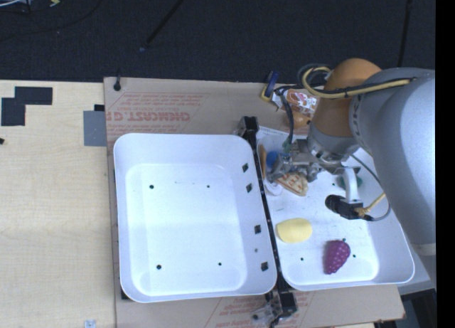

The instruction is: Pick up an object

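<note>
1. Nearest the camera, the front edge of the cardboard-covered surface (234, 312) shows under the two bins, with a small dark clamp (279, 309) at the join between them.
2. The left bin (135, 177) has its white floor bare, bounded by a raised rounded rim on all sides; this is the widest open room on the surface.
3. The right bin (387, 266) is narrower in view and crowded toward its far end; its near half has free floor around two objects.
4. A purple grape cluster (337, 255) lies near the right bin's front rim, bumpy, dark violet, with a small stem at its top.
5. Just left and slightly farther, a yellow lemon-like piece (293, 230) rests close to the divider (257, 198) between the bins, smooth and oval, apart from the grapes.
6. Farther in, a tan wedge-shaped object (293, 182) lies among orange and blue items by the divider.
7. The end effector (302, 166) hangs over that far clutter, right at the wedge; whether it is open or closed cannot be told. The lemon and grapes sit nearer the camera, well clear of it.
8. The grey arm (398, 149) with its orange band (348, 81) fills the right bin's far right side.
</note>
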